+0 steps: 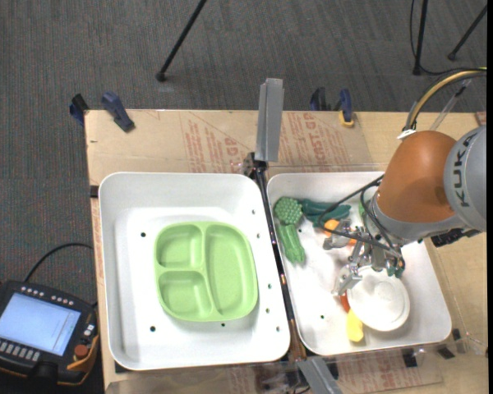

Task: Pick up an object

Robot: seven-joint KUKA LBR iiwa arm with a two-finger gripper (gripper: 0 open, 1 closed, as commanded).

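So the arm (431, 189) is reaching over the right bin (431, 318), orange band and all, and the gripper (351, 279) hangs low inside that bin, right at the upper-left edge of the small white bowl (383, 304). Honestly I can't tell from here whether it's spread or closed; the metal bits and cables at the wrist blur together, and I can't make out anything caught in it.

Using that white bowl as the reference: it sits in the near-right part of the right bin. A yellow piece (355, 327) lies touching its lower-left rim, and a thin orange-red thing (344, 302) pokes out just left of the bowl, below the gripper. Further left of the bowl, near the bin's left wall, there's a green toy broccoli (290, 226), head up top and its stalk running down toward me. Up and left of the bowl, a dark teal object (320, 212) lies beside the broccoli head, with a small orange bit (334, 225) just beside it, partly under the wrist.

Well left of the bowl, in the other bin (115, 220), a light green divided plate (205, 271) lies flat in the middle. Both bins sit side by side on the cardboard-covered worktop (189, 138).
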